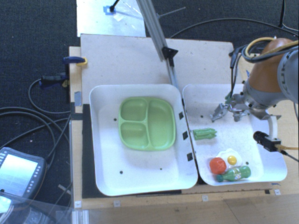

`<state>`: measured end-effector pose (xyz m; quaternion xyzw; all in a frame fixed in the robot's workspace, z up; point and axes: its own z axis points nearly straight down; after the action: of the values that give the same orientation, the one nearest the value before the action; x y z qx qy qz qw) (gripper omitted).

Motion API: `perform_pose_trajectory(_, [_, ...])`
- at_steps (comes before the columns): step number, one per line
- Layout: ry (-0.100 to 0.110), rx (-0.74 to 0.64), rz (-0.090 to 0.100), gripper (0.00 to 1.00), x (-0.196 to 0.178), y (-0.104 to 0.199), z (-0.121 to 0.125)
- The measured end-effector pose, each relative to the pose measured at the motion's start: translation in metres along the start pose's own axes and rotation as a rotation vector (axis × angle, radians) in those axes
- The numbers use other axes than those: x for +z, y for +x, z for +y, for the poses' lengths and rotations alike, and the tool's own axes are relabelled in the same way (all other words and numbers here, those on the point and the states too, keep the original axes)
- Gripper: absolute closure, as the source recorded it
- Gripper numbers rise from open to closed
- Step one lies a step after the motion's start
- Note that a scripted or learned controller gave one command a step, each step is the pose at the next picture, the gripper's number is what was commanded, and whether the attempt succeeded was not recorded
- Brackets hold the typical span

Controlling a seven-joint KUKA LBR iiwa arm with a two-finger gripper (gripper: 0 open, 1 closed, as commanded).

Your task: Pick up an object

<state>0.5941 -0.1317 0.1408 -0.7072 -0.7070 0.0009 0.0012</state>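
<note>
Two shallow white bins sit side by side on a pale bench. The left bin (100,171) holds a light green divided plate (147,123) with three compartments, lying flat near the bin's centre. The right bin (273,171) holds four small items: a green vegetable-shaped piece (204,134) close to the left wall, and, in the near part, a red tomato (217,165), a toy fried egg (230,158) and a green bottle (234,173) lying on its side; the three are clustered, the tomato and bottle touching or nearly so. The arm (271,73), grey with an orange band, enters from the right and is cut off at the frame edge. Its gripper (228,113) hangs over the far part of the right bin, well apart from every item; the fingers stand apart with nothing between them, though their tips are small and hard to resolve. A slanted metal rod (154,24) crosses the far bench, its top cut off.
</note>
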Motion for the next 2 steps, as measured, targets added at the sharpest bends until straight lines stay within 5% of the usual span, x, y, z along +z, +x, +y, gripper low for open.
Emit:
perform_pose_trajectory(1, [0.001,-0.001,0.0,0.0,0.052,0.0,-0.001])
perform_pose_trajectory(2, [-0.005,0.0,0.0,1.0,0.038,0.0,0.001])
